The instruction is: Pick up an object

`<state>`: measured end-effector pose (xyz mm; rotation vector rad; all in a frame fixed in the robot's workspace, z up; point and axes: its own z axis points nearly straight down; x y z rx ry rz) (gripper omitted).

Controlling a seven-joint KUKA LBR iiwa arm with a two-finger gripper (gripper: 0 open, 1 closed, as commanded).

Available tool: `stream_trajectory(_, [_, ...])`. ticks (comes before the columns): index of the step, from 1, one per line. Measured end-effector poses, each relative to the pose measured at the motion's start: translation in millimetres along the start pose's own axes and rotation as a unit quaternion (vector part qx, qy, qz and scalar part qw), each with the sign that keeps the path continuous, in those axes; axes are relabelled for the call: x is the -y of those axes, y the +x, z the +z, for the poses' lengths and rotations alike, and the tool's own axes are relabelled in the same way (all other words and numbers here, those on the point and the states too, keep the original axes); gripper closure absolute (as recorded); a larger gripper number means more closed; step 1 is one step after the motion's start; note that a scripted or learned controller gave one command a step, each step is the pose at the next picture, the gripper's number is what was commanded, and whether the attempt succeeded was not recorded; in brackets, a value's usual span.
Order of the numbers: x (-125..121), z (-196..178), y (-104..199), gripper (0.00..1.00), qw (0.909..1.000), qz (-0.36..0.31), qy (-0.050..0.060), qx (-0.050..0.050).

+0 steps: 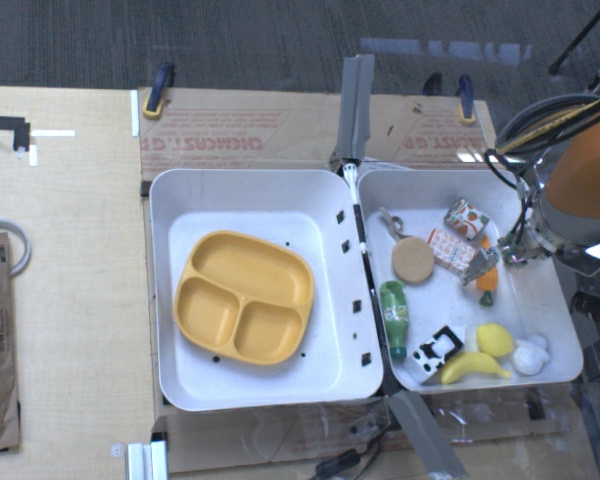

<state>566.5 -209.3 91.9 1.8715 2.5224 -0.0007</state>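
From the overhead camera, the arm (580,183) leans in from three o'clock over the right bin (565,298), and its pincer (483,265) sits low among the clutter at the bin's middle; whether its tips are apart or together I cannot tell, since they blur into the items beneath. Right there lie a red-and-white packet (450,249), a carton (467,218) just toward twelve o'clock, and an orange piece (488,279) touching the tip. The risk I see is a crowded grab: with three things pressed close, the tips may land on an edge, shove one aside, or pinch two at once and drop both on lifting. The flat packet looks hard to get under. Toward nine o'clock are a wooden disc (413,260) and a green bottle (394,318); toward six o'clock a banana (473,367), a lemon (494,339), a white ball (530,356) and a black-and-white card (437,349). None blocks the arm's way. The left bin (170,298) holds a yellow tray (244,297), well apart. The surface (70,268) lies beyond at nine o'clock.
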Motion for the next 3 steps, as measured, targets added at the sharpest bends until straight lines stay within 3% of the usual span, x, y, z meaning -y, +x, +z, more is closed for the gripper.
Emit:
stream_trajectory(1, [-0.2,-9.8,-1.1,1.0,1.0,0.002,-0.001,0.001])
stream_trajectory(2, [24.7,-15.4,-6.1,1.0,0.9972,-0.075,0.0,0.0])
stream_trajectory(3, [-0.2,-107.4,-13.4,1.0,0.9993,-0.037,0.0,0.001])
